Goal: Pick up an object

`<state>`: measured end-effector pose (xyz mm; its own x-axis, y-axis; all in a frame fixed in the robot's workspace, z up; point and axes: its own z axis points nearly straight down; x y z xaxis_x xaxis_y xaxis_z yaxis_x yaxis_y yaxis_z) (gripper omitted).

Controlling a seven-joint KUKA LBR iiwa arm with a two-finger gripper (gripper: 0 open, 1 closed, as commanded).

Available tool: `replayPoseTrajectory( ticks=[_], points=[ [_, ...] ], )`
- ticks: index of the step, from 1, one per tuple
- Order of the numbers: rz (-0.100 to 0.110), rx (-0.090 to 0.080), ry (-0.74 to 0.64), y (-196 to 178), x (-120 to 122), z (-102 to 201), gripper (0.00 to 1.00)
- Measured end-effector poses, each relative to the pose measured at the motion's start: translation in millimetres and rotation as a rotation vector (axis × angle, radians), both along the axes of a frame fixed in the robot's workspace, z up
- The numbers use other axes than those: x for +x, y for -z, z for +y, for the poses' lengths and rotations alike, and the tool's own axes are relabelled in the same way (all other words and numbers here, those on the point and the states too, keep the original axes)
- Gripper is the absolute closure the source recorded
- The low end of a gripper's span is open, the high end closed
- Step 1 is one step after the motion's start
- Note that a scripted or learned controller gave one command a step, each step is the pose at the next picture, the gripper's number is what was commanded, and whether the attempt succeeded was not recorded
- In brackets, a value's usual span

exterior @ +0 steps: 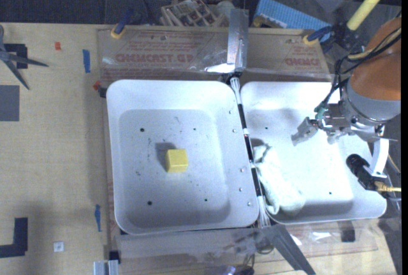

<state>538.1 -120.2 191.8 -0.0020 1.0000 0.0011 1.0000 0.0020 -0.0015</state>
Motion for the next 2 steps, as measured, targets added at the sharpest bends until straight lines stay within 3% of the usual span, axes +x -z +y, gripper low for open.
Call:
replayPoseTrajectory(
  ticks=[1, 2],
  points=[
    [-0.011, -0.003, -0.088, 103, 31, -32, 0.00],
    [0.000, 0.001, -0.012, 55, -3, -16, 0.00]
  ],
)
